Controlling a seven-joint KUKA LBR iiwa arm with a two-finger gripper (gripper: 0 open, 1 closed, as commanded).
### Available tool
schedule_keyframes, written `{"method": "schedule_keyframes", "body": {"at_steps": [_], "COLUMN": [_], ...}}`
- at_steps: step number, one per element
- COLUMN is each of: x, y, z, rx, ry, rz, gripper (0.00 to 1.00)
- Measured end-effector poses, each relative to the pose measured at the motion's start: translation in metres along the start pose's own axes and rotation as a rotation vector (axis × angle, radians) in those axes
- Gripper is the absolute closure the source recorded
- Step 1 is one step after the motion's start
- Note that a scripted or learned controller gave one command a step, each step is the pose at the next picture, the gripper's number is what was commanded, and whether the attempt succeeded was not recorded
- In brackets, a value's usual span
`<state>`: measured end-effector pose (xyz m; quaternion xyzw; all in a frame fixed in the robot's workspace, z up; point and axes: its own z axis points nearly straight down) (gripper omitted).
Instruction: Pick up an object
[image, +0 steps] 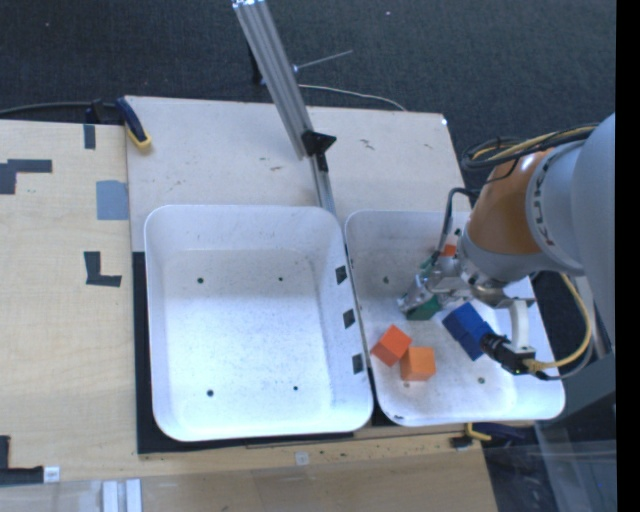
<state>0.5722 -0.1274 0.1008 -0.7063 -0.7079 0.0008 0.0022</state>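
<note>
In the right bin (380, 250) two orange blocks lie near the front, one (392, 344) to the left of and slightly behind the other (418, 363). A blue block (466, 328) lies to their right, close under the arm's wrist. A small green object (425, 309) sits just behind and to the left of the blue block. My gripper (422, 295) is low over the bin's middle, right at the green object, with the orange blocks a short way in front of it. A small orange piece (449, 250) shows behind the gripper.
The left bin (160, 300) stands beside the right one, their walls touching at the middle. A slanted metal pole (288, 95) ends at the back rim between them. A yellow-tipped clamp (133, 122) lies at the bench's back left. Cables (560, 350) loop by the right bin's right side.
</note>
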Motion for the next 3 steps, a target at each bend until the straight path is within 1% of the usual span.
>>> {"method": "schedule_keyframes", "body": {"at_steps": [1, 2, 3], "x": [0.025, 0.108, 0.174], "y": [-0.044, -0.043, -0.046], "z": [0.004, -0.094, -0.09], "rx": [-0.009, -0.009, -0.001], "ry": [-0.004, 0.001, 0.0], "rz": [0.003, -0.006, -0.007], "gripper": [1.0, 1.0, 1.0]}}
